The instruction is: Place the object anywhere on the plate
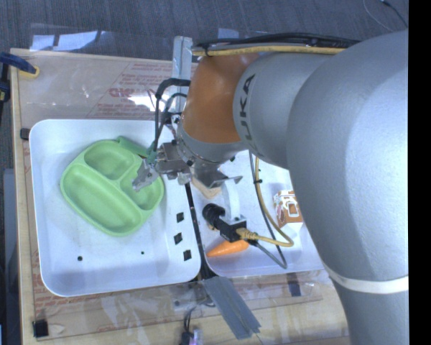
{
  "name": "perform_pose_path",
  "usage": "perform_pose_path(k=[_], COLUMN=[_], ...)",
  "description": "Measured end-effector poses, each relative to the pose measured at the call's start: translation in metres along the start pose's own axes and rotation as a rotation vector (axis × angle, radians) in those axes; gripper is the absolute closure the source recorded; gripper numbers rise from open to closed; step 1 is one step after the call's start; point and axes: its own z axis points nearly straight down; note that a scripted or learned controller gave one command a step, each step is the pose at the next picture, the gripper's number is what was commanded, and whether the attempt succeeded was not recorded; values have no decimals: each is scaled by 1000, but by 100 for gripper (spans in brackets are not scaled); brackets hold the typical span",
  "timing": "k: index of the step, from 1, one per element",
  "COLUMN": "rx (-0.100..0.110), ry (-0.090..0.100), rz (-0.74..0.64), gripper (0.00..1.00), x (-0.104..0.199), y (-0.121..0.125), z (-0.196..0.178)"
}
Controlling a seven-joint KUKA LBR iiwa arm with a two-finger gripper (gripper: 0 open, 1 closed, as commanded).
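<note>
A light green divided plate (104, 189) lies in the left bin (50, 264), tilted toward the bin's upper left. My gripper (146, 175) hangs over the plate's right rim, where the compartments meet. From this angle nothing can be made out in it. An orange carrot (228, 249) lies near the front edge of the right bin (273, 264), just below the wrist.
A small white and orange item (288, 207) rests in the right bin, partly behind the yellow cable. The big grey arm covers most of the right bin. A tan piece (209, 188) peeks out under the wrist. The divider (194, 243) between the bins runs below the gripper.
</note>
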Motion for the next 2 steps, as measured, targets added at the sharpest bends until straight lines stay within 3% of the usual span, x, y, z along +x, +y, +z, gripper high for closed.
perform_pose_path(k=[2], rx=[0], ry=[0], rz=[0], gripper=[0], x=[0], y=[0], z=[0])
